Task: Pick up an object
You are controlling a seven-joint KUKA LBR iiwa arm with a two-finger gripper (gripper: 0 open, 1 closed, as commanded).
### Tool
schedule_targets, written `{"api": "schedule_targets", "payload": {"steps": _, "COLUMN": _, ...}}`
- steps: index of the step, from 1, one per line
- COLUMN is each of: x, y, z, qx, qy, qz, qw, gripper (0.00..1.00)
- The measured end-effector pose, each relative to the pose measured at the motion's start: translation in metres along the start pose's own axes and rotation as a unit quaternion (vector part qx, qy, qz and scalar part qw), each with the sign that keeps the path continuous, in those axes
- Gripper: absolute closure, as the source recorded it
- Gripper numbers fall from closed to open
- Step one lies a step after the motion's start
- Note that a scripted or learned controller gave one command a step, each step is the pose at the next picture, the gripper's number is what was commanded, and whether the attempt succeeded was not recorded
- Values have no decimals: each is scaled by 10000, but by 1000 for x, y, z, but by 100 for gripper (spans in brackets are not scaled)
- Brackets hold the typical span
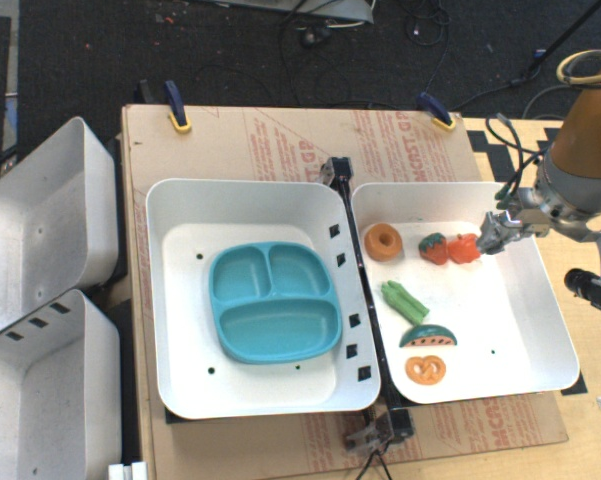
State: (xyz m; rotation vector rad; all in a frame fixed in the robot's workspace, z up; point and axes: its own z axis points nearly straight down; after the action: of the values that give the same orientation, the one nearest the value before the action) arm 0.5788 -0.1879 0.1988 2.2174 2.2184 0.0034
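my tool (492,234) sits right of center beside the red-orange toy (463,250), can't tell if it's open, so I'd center over it before squeezing.

A brown bench board (280,133) (red print, possibly cardboard) carries two white bins (170,298) (540,348) side by side.
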Motion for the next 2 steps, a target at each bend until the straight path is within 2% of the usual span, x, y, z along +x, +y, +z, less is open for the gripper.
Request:
{"api": "schedule_targets", "payload": {"steps": 1, "x": 0, "y": 1, "z": -19, "qx": 8, "qy": 3, "qz": -7, "qw": 10000, "gripper": 100}}
{"api": "schedule_targets", "payload": {"steps": 2, "x": 59, "y": 10, "z": -30, "qx": 13, "qy": 16, "qz": -42, "qw": 10000, "gripper": 100}}
